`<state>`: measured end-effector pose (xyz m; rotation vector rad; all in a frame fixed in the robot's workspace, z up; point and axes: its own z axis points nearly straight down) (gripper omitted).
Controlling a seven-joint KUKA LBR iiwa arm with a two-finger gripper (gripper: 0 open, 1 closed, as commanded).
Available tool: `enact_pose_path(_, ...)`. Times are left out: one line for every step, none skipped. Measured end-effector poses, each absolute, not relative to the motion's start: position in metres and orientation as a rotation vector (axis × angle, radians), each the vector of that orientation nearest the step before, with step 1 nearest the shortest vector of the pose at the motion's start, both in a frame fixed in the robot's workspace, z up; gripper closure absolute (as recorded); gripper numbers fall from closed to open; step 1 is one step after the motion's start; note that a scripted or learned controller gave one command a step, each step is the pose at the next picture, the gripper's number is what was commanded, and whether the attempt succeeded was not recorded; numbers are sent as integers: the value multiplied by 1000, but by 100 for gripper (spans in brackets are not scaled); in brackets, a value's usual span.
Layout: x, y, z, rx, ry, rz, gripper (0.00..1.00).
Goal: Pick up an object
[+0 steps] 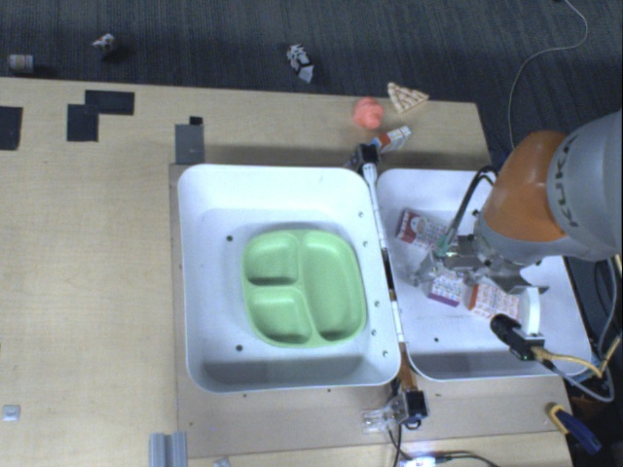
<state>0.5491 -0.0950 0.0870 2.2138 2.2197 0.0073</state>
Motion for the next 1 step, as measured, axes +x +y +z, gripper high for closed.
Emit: enact_pose_path(551,-94,98,2209,2218,14,100)
